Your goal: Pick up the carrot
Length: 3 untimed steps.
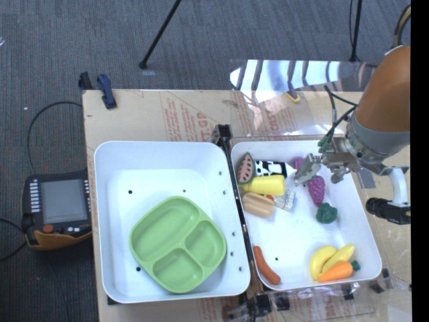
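Nearest the camera, the small orange plastic carrot with a green top (338, 270) lies touching yellow toy bananas (330, 258), well below the two-finger gripper (320, 168), spread and empty. Likely light, stiff, slick; grip across its thick middle.

Dark grey carpet floor (201, 25) all around, crossed by black tripod legs (164, 29). Brown cardboard-topped bench (167, 113) (red print on it). Teach pendant (57, 210) lying left.
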Available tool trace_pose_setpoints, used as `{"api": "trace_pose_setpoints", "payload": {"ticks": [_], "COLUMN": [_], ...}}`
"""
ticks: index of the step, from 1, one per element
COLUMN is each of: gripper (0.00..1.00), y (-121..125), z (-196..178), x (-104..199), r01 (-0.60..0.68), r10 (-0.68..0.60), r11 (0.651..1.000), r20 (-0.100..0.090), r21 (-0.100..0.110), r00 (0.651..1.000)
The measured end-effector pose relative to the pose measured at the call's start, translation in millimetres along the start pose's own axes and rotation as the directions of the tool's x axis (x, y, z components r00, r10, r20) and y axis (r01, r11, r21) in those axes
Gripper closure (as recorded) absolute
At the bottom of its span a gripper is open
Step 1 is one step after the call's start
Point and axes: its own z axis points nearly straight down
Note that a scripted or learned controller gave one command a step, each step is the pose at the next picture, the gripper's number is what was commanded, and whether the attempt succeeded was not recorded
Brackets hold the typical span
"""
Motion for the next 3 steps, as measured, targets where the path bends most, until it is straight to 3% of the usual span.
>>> {"api": "trace_pose_setpoints", "payload": {"ticks": [1,2,3], "gripper": [0.0,0.0,0.0], "y": [-60,-61,-93], "z": [98,157,156], "x": [-5,33,37], "r01": [0.15,0.113,-0.047], "r10": [-0.15,-0.113,0.047], "r11": [0.989,0.994,0.999], "r20": [-0.003,-0.003,-0.002], "r21": [0.007,0.005,0.005], "r00": [0.989,0.994,0.999]}}
